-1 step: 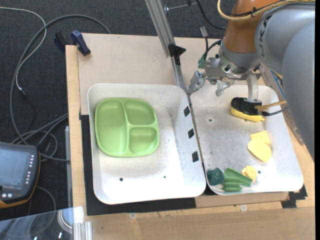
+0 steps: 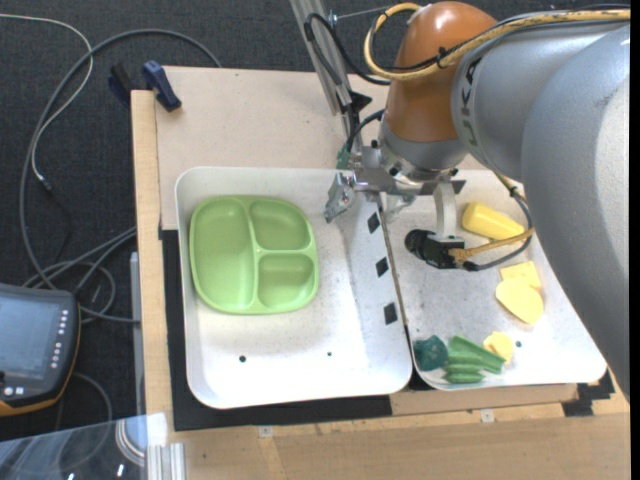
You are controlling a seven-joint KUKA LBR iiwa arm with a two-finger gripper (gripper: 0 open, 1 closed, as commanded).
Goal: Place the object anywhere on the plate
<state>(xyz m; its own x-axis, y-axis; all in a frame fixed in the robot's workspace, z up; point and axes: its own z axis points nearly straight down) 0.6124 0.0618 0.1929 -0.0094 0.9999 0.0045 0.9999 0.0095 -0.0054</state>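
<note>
Looking down at the bench (image 2: 240, 118), I see two white bins side by side. The left bin (image 2: 280, 363) sits in the middle of the frame, and the right bin (image 2: 440, 303) sits next to it, toward the lower right. The green plate (image 2: 253, 255) lies flat in the left bin, near its left side. The plate has three parts: one long part on the left and two small ones on the right.

The big grey arm (image 2: 560, 118) reaches in from the right of the frame, with its orange band (image 2: 435, 68) near the top middle. The claw (image 2: 337, 203) hangs over the upper right corner of the left bin, close to where the two bins meet. It is just to the upper right of the plate and apart from it. I cannot tell if the claw is open or closed, or if it has hold of anything.

The toy things all lie in the right bin, well apart from the plate. A yellow lump (image 2: 490, 220) lies near the top of that bin. Flat pale yellow pieces (image 2: 521, 296) lie below it, by the right wall. A small yellow bit (image 2: 497, 345), a green pod (image 2: 468, 358) and a dark green piece (image 2: 432, 351) lie close together at the bin's bottom edge. I cannot tell which of them the task means.
</note>
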